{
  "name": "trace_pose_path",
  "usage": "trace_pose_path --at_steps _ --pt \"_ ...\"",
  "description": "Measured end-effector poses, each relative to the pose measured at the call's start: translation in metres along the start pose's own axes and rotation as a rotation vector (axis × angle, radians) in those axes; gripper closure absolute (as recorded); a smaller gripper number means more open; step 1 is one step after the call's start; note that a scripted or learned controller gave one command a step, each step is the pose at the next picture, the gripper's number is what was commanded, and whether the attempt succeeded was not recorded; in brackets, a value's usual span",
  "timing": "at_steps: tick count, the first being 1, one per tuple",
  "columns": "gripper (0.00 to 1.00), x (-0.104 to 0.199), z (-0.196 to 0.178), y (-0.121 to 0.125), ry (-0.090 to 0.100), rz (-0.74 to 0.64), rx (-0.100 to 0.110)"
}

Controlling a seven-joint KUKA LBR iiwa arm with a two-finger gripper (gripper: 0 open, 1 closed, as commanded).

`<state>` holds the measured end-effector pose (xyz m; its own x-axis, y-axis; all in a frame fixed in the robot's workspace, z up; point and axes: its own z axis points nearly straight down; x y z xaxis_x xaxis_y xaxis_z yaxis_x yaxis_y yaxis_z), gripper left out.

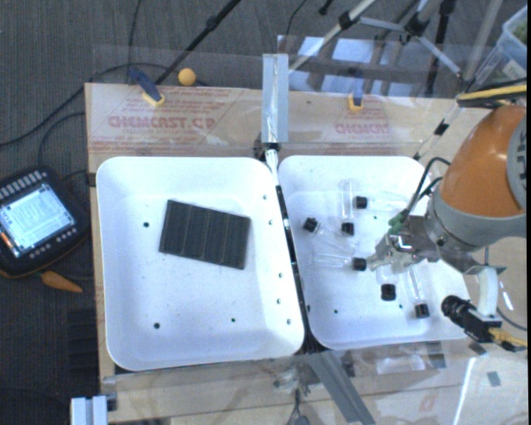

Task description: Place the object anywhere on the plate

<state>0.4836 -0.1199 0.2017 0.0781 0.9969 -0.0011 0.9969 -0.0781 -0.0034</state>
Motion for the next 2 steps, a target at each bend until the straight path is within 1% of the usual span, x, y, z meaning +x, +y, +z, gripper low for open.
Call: trace_pose_path --at_steps 1,2 --pt "1.00 0.092 0.008 0.032 0.001 0.028 0.001" --pt "1.00 0.188 0.019 0.045 0.000 -0.195 0.001"
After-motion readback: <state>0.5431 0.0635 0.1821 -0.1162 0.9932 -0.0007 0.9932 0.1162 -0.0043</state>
